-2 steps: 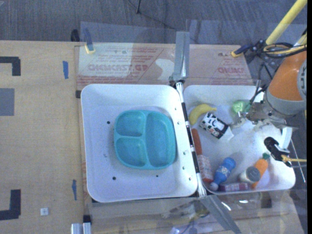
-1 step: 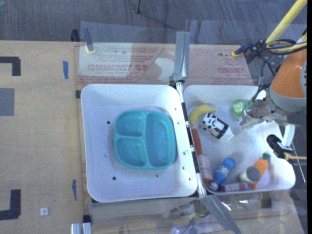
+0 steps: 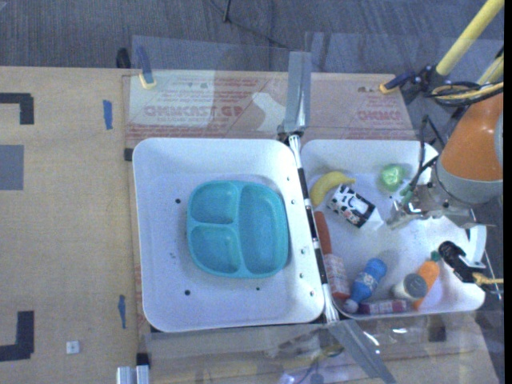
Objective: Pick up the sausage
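Along the right bin's [image 3: 448, 298] left wall lies the long reddish-brown sausage [image 3: 322, 231]. We see our gripper [image 3: 404, 209] well apart near its right edge, its grasp unreadable, seemingly not yet reaching.

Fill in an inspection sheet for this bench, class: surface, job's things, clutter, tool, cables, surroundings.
Surface: two white bins side by side; left bin holds a teal divided plate.
Job's things: sausage lies along the right bin's left wall, below the banana.
Clutter: black-and-white carton, green item, blue bottle, orange bottle.
Tool: tool hangs over the right bin, apart from the sausage.
Cables: dark cable on the floor above.
Surroundings: wooden bench, grey carpet.
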